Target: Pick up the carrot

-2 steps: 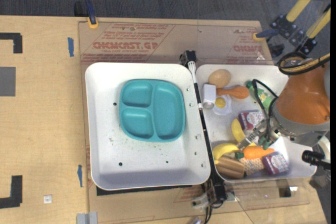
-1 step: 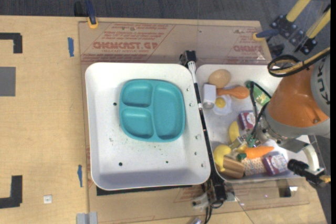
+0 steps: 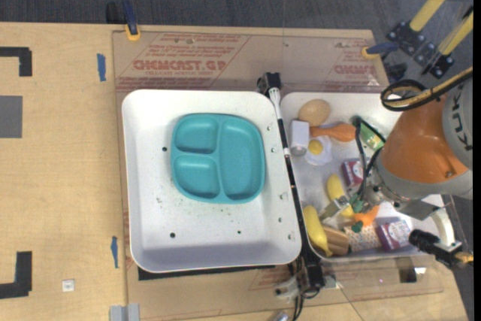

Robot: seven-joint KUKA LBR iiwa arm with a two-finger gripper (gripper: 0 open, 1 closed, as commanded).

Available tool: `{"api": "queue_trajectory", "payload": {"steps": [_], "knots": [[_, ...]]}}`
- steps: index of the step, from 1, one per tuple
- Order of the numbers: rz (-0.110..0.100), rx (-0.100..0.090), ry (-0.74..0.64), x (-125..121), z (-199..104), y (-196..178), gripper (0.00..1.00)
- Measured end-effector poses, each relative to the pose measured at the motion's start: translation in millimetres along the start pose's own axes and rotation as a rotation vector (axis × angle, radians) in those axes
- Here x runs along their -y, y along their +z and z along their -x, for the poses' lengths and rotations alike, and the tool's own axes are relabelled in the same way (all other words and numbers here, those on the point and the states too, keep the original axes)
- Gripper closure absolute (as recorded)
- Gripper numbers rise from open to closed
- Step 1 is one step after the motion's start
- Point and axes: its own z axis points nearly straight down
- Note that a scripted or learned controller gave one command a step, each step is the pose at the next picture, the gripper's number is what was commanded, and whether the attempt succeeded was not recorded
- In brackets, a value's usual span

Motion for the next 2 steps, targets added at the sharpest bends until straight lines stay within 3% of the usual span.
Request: {"api": "queue_trajectory", "payload": {"steps": [1,2], "knots": [[-0.004,0.0,-0.235,4.4,7.5,-0.1,0.0],[0.011,0.017,-0.233,0.0,10.7,-11.9,1.0]]}}
